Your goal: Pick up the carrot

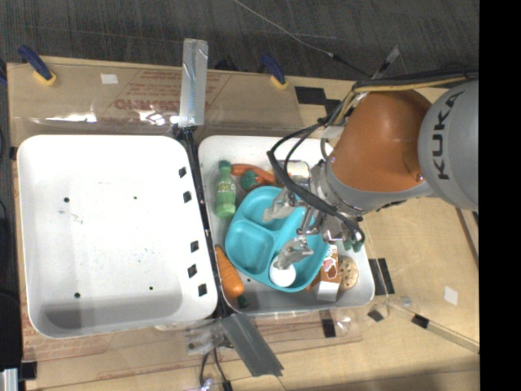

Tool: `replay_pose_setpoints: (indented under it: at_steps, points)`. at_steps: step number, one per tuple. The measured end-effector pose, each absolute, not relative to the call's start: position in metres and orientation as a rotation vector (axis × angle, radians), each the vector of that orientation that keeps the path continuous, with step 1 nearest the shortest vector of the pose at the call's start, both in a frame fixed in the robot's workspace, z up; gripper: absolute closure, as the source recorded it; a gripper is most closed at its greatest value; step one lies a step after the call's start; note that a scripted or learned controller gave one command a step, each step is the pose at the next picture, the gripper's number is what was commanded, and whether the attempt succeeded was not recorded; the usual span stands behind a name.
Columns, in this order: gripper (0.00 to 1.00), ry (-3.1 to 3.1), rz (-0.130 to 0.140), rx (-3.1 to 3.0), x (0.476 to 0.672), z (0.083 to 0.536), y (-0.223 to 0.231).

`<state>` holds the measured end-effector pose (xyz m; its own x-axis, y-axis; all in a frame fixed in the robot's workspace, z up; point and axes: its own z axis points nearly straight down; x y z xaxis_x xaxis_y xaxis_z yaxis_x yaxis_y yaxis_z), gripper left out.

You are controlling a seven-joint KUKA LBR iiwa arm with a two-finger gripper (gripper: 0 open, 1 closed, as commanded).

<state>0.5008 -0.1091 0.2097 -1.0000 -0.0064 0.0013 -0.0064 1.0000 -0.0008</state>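
Carrot lies lengthwise along bin's left wall.

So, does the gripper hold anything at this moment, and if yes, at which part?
It seems nothing is held. The gripper is above the blue tray, with no object visible between its fingers. The carrot lies apart, by the bin's left wall.

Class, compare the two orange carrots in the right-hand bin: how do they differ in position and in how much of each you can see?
The carrot by the near wall lies at the bin's front left, almost fully visible, pointing lengthwise along the divider. The carrot at the back lies crosswise behind the blue dish, beside the green bottle, partly hidden by the dish's rim. Both are orange and touch that dish's edge.
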Motion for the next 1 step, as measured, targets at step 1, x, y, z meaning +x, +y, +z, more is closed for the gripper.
replay_pose_setpoints:
  at_steps: [1]
  points:
    - [0.0, -3.143, -0.001, 0.123, 0.4982, 0.0922, -0.1231]
